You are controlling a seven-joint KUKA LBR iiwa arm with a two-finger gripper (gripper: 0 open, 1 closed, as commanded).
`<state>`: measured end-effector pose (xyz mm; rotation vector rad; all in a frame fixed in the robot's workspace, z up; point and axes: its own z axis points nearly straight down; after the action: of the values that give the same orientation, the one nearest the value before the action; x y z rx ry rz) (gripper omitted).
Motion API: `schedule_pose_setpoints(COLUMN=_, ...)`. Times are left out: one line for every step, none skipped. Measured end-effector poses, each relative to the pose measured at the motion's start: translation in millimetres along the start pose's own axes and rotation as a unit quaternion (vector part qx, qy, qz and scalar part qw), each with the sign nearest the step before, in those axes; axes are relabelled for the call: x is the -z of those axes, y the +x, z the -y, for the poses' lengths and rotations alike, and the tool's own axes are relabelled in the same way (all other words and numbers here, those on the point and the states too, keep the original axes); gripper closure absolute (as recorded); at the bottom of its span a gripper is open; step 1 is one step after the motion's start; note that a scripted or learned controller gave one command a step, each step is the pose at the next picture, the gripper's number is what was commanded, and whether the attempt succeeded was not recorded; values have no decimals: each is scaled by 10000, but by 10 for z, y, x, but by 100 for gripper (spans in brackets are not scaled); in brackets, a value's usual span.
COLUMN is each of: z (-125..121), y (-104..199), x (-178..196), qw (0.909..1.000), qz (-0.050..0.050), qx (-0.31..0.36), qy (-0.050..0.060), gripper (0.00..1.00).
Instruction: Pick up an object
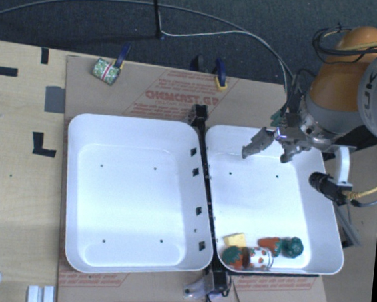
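A cluster of small objects, a yellow block [235,239], an orange piece [269,242], a teal ball [293,246] and a red-and-white can [258,258], lies in the right white bin's [316,214] near corner. The tool [270,149] hovers released above the bin's far end, well apart, grasping nothing.

We see two white bins [130,194] on a tan cardboard sheet [174,95] printed with red lettering. At the right bin's lower edge lie a yellow block [235,240], an orange piece [269,242], two teal-green balls [293,247] and a small white-and-red can [259,258]. At upper left sits a green-and-white patterned block [106,71]. The arm [347,76] at upper right is grey and orange.
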<state>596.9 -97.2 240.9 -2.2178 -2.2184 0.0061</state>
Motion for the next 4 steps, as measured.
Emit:
schedule_pose_setpoints(z=-11, y=-1, x=30, qw=10000, qz=2, qx=1, qy=-29, gripper=0)
schedule_pose_setpoints(z=-44, y=1, x=-403, qw=10000, qz=3, qx=2, qy=-9, gripper=0)
schedule_pose_setpoints(z=-13, y=-31, x=-837, qw=10000, qz=3, qx=0, qy=-8, gripper=0)
schedule_pose_setpoints(z=-7, y=-51, x=-1472, qw=10000, qz=0, qx=0, qy=1, gripper=0)
